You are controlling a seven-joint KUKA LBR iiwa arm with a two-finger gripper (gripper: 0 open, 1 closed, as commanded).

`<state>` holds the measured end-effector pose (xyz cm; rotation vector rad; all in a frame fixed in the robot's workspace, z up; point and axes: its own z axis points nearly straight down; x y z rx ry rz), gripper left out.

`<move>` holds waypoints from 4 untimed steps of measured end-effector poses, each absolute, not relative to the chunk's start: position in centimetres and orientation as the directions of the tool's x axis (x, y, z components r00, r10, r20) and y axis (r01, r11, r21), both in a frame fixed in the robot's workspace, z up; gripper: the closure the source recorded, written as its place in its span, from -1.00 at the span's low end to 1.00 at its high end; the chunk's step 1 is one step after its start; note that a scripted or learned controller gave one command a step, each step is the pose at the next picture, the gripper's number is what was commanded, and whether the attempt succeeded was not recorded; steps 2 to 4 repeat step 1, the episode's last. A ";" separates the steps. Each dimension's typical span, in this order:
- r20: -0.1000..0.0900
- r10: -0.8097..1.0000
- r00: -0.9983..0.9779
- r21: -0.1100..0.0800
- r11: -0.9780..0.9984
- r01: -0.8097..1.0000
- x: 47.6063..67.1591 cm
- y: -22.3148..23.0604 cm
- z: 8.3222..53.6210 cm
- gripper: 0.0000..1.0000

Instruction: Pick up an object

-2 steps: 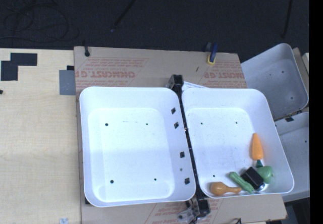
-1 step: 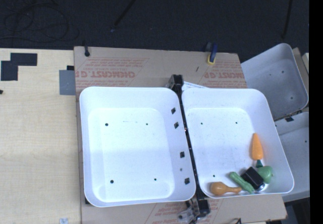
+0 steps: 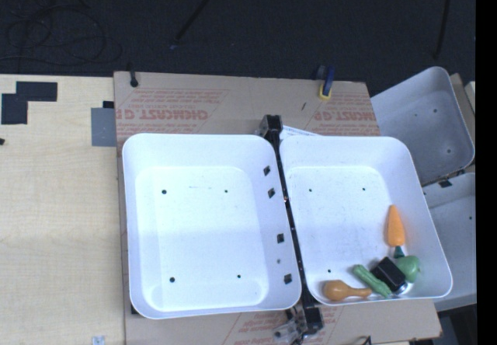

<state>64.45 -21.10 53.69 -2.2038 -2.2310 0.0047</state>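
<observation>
Two shallow white bins sit side by side on a cardboard-covered bench: the left bin (image 3: 147,180) holds nothing to take, so the pick is best aimed at the right bin (image 3: 342,157), where every object is crowded into the near right corner. Nearest the left of that cluster lies an orange gourd-shaped toy (image 3: 345,290), hard against the near wall; just right of it a green piece (image 3: 371,280) lies tight alongside a small black block (image 3: 388,274), which touches a green rounded toy (image 3: 408,266) beside the right wall. An orange carrot-shaped toy (image 3: 395,227) lies a little farther back, apart from the clump and with bare floor on its left, which makes it, by this reading, the easiest target; a descent straight over its middle, fingers across its narrow width, would likely avoid the wall. The state of the gripper's jaws cannot be told
</observation>
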 end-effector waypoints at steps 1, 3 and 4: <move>0.002 1.000 -0.012 -0.006 0.012 1.000 64.5 -21.1 53.7 1.00; 0.002 1.000 -0.012 -0.006 0.012 1.000 64.5 -21.1 53.7 1.00; 0.002 1.000 -0.012 -0.006 0.012 1.000 64.5 -21.1 53.7 1.00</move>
